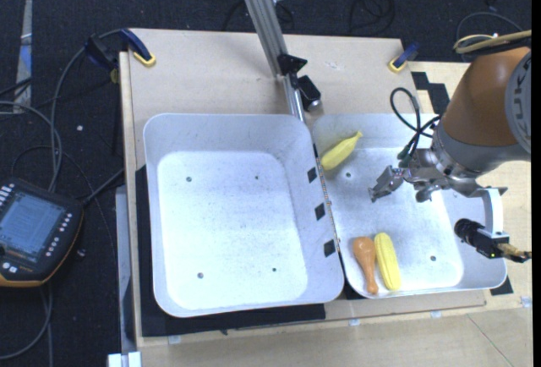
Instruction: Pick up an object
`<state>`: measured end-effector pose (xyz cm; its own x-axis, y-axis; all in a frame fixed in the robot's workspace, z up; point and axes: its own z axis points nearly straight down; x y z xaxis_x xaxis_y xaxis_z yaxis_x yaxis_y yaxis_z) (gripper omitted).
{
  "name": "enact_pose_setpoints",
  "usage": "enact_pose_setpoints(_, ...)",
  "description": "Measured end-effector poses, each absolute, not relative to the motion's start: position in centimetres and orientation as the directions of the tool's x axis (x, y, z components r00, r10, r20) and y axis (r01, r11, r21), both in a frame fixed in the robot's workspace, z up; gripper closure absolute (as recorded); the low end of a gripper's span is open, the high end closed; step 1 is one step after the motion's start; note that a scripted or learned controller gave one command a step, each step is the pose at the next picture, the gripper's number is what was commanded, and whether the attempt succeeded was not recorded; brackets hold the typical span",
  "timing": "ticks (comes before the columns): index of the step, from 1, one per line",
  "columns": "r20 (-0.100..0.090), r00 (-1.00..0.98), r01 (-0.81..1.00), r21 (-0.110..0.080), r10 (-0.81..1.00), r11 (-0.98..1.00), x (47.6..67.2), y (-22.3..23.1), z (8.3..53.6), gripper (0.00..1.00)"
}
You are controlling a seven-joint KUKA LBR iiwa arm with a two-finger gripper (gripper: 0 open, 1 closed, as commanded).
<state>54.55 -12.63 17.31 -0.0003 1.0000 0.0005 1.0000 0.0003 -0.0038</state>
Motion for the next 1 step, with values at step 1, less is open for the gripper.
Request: enact_pose_setpoints(1,0.001,0.0,1.0,-0.004,1.0,0.0,54.76,-11.87,12.69,0.0)
